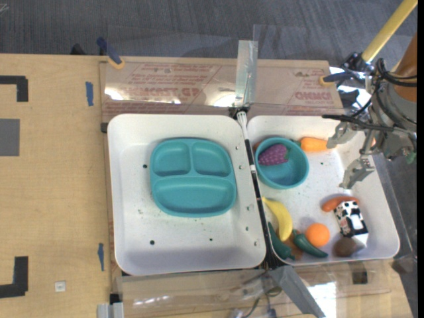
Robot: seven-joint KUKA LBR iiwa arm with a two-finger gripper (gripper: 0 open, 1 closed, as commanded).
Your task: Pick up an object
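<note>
Bins sit side by side on a wooden bench, with the right bin (391, 234) serving as the stage for this grasping attempt. Gripper (351, 156) hangs over that bin's far right side, reaching in from the right edge of the view, its two metallic fingers (358, 171) spread apart with nothing between them. One finger points toward the bin's far wall, the other down toward its white floor.

Inside the right bin, a teal bowl (283, 169) rests at the far left corner, holding a purple bunch of grapes (273, 154). An orange carrot-like piece (313, 144) lies just beside the bowl, against the bin's far wall. A banana (280, 217) curves along the bin's left wall, and a dark green vegetable (309, 244) lies near its front edge, touching a round orange (318, 233). Toward the bin's near right corner, a small red-orange piece (331, 204) sits just beside a black-and-white toy (350, 219), with a brown rounded object (346, 246) just in front of that toy. The open fingers hover just beyond the red-orange piece, apart from it.

To the left of the right bin, the left bin (126, 197) carries a teal divided plate (193, 176), lying flat at its centre.
</note>
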